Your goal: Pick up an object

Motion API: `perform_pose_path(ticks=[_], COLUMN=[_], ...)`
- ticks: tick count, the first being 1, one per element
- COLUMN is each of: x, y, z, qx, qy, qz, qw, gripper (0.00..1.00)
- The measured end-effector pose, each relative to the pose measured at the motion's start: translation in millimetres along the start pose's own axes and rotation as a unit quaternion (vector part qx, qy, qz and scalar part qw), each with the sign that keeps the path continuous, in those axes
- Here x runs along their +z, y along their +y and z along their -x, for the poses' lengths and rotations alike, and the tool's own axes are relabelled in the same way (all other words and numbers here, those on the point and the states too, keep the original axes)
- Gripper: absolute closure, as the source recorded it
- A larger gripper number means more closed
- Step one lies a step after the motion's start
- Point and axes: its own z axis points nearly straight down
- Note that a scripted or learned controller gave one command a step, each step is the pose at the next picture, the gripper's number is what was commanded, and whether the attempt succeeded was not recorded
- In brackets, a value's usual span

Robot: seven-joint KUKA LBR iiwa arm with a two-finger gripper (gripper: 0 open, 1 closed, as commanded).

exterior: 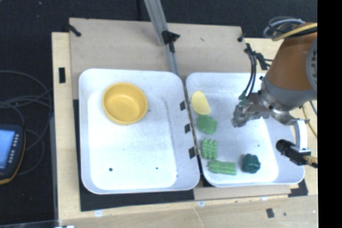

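Observation:
The right bin (230,83) holds several small objects along its left and front sides: a pale yellow piece (200,102), a round green piece (207,125), a ridged green piece (210,149), a long green piece (222,167) and a dark teal lump (250,163). My gripper (240,116) hangs over the middle of the right bin, to the right of the round green piece and apart from it. Nothing shows between its fingers. A yellow bowl (125,103) sits in the left bin (133,168).
A slanted metal pole (154,2) rises from behind the bins' shared edge. The grey arm with its orange band (291,69) covers the right bin's far right corner. A handheld screen device (8,149) lies off the bench at left.

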Motion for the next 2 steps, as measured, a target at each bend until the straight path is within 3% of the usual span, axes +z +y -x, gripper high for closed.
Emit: perform_pose_path(ticks=[2], x=[-11], y=[-6], z=[-123], qx=[-0.001], qy=[0.0], qz=[0.0], qw=[1.0], gripper=[1.0])
